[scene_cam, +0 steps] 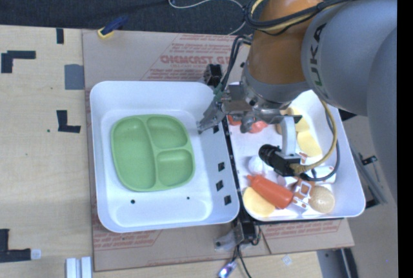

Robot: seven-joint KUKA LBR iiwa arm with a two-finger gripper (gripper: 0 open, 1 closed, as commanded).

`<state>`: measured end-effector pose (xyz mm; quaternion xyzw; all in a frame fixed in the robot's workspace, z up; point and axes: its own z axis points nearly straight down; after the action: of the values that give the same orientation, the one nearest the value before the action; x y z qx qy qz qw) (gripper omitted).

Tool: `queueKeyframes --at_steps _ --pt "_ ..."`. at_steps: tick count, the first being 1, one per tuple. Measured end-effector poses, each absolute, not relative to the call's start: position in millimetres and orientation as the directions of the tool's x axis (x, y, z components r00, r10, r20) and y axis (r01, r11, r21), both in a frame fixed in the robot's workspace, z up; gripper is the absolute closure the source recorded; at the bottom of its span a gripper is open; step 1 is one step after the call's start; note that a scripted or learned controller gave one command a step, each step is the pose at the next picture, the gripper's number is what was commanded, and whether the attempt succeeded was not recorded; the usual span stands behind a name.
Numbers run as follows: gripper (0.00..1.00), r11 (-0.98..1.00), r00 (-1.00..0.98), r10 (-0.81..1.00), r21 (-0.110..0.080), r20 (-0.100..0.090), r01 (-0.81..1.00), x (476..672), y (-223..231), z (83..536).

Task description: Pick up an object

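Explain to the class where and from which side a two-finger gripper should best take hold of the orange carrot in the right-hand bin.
Probably across the middle of the carrot, from above. It lies flat and slanted, long and narrow, so fingers would close across its width; neighbours crowd its ends.

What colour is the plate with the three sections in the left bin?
The divided plate is light green, seen clearly in the camera view, lying in the left white bin.

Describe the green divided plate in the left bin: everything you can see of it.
The green plate is a rounded-square tray, seemingly matte plastic, pale green. Raised ridges split it into three compartments: one tall section on the left, two smaller ones stacked on the right. It lies flat and right side up on the floor of the left bin, roughly centred, a little nearer its left wall. Nothing lies in it, and the arm is not touching it.
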<state>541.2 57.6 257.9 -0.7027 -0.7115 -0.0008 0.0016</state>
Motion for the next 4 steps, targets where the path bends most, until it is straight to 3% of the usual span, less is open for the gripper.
queueKeyframes --at_steps 1,2,3,4 --pt "1.0 0.005 -0.005 1.0 -0.004 0.001 1.0 542.9 51.5 265.4" --pt "1.0 0.011 -0.011 1.0 0.008 0.005 1.0 481.7 107.9 386.4" --pt "1.0 -0.006 0.006 1.0 -0.013 -0.004 1.0 481.9 53.0 260.2" --pt "1.0 0.003 -0.003 1.0 -0.005 0.0 1.0 482.8 57.1 276.1"
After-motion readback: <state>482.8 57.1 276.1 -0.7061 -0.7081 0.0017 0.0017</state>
